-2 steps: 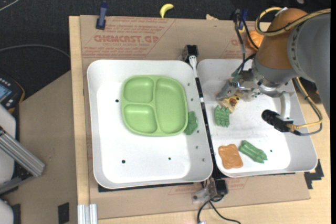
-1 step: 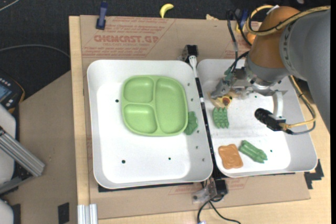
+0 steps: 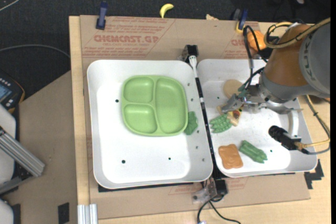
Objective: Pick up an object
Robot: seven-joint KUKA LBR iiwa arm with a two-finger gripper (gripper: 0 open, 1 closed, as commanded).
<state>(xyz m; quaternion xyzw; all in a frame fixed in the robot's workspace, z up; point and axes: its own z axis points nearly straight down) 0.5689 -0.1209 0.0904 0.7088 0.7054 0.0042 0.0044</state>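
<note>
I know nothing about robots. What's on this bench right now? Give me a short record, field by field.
Left bin: holds a green divided plate, with a small green piece at the plate's right edge
Right bin: holds a tan round piece, a green bumpy piece, an orange-brown piece and a green ridged piece
Arm: reaches in from the right, over the right bin
Gripper: low in the right bin, just above the green bumpy piece
Jaws: too blurred to judge
Object held: none visible
</note>
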